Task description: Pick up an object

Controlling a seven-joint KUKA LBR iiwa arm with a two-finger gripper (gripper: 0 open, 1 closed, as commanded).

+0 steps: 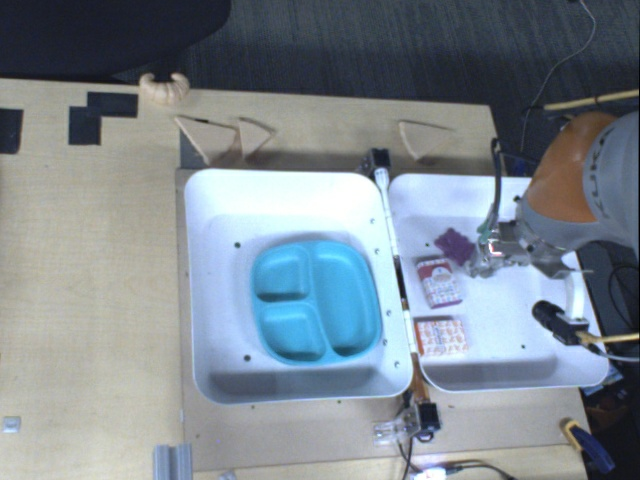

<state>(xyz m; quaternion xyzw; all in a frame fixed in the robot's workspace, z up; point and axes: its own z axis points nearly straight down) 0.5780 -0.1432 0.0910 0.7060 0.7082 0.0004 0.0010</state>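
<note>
Pale wooden bench [90, 298] on dark grey carpet [400, 28]

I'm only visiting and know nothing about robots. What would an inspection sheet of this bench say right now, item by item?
Surface: wooden bench bearing a left bin and a right bin, both white.
Job's things: purple scrap, upper packet and lower packet, both red and white, in the right bin; blue divided plate in the left bin.
Clutter: beige lump at the bench's far edge.
Grippers: pincer low over the right bin, just right of the purple scrap.
Cables: thin wire across the floor; loose wires at the near edge.
Surroundings: dark carpet.
</note>
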